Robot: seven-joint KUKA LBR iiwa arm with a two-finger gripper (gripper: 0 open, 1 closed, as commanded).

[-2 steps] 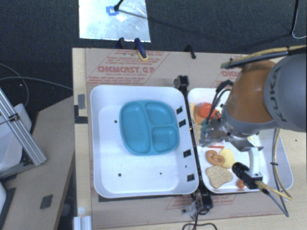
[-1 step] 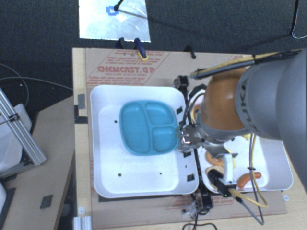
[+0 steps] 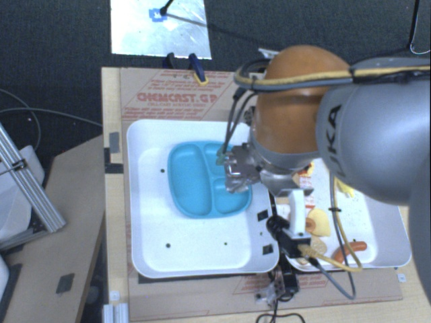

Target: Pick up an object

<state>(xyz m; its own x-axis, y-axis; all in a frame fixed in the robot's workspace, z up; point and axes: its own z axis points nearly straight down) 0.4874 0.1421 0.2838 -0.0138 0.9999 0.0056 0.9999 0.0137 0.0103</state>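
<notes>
You see the grey arm (image 3: 363,126) with its orange band carrying the gripper (image 3: 236,170) over the left of 2 shallow white bins (image 3: 151,247). Directly beneath the gripper lies the blue divided plastic tray (image 3: 192,180). Small food-like objects (image 3: 323,224) lie to its right.
</notes>
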